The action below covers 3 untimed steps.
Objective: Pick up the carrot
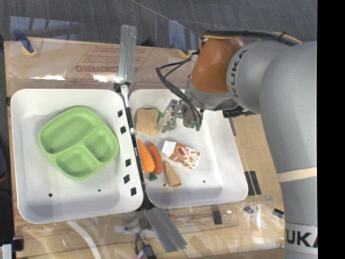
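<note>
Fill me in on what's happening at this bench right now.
A grey KUKA arm with an orange band reaches in from the right, its two-finger gripper over the right-hand shallow white bin, near the bin's back. The long orange carrot it is meant to pick up lies untouched at the bin's left side, beside a second, shorter orange piece, a tan bread slice, a waffle cone and a patterned white packet. The left-hand white bin holds a green three-compartment plate.
</note>
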Each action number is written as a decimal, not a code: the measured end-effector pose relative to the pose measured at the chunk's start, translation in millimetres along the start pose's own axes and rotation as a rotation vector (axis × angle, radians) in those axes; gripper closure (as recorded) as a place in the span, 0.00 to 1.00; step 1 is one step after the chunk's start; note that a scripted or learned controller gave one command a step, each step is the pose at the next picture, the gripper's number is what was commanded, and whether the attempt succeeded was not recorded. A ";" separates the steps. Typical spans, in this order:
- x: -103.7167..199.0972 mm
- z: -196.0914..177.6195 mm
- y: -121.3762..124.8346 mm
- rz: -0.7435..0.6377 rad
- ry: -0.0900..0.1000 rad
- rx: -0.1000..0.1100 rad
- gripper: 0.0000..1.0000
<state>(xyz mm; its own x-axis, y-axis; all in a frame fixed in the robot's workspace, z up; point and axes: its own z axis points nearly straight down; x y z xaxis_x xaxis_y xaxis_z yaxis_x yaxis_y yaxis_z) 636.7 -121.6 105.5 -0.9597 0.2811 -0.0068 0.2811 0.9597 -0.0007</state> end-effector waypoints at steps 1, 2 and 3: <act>35.8 -36.1 20.2 -0.350 0.005 -0.002 1.00; 7.6 -89.2 104.5 -0.524 0.001 -0.004 1.00; 23.9 -91.2 146.2 -1.086 0.002 -0.005 1.00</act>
<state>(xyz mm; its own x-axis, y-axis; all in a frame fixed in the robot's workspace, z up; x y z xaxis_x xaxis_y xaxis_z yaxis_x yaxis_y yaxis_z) 654.3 25.7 196.5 -0.6958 -0.7182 -0.0033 -0.7182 0.6958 -0.0014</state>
